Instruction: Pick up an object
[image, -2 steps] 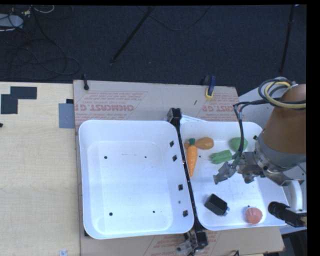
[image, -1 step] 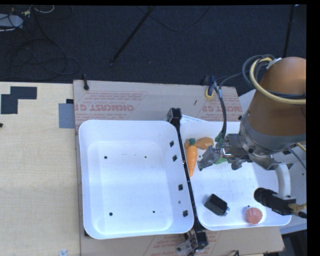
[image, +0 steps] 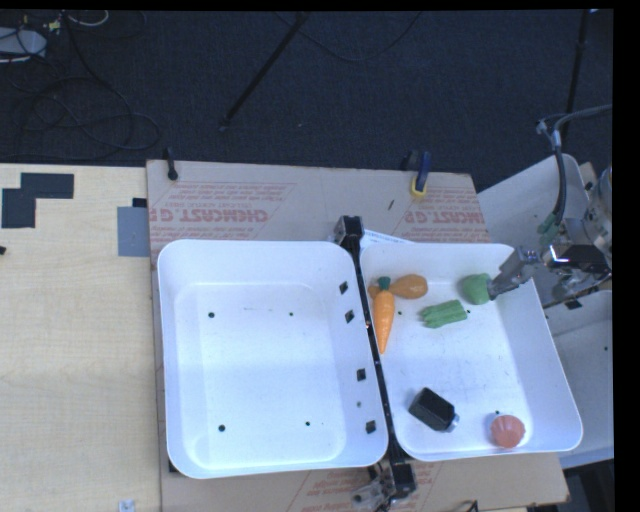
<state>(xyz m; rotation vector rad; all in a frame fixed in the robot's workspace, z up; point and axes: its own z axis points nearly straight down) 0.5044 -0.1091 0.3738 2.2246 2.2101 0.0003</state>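
Dark carpet with loose cables lies behind a pale wooden bench (image: 70, 330), on which a cardboard sheet (image: 300, 205) carries two shallow white bins side by side. Left bin (image: 190, 270): bare floor, nothing in it. Right bin (image: 560, 400): six items. An orange carrot (image: 382, 318) lies against the divider, with an orange lump (image: 409, 287) just beside its top. A green piece (image: 443, 314) lies mid-bin toward the far wall, and a rounder green object (image: 474, 289) sits near the far right corner. A black block (image: 433, 409) and a pink ball (image: 507, 430) lie near the front wall, apart from each other. The arm enters from the right, over the right bin's far corner, and the pincer (image: 505, 275) sits at the right edge of the rounder green object, touching it or nearly so. Whether the pincer is released or clenched cannot be told at this resolution, and nothing is visibly held between its tips. Judgement on progress: every item appears to rest on the bin floor, so no pick is accomplished. The approach to the green object looks largely made; a confirmed grasp and the lift remain outstanding.
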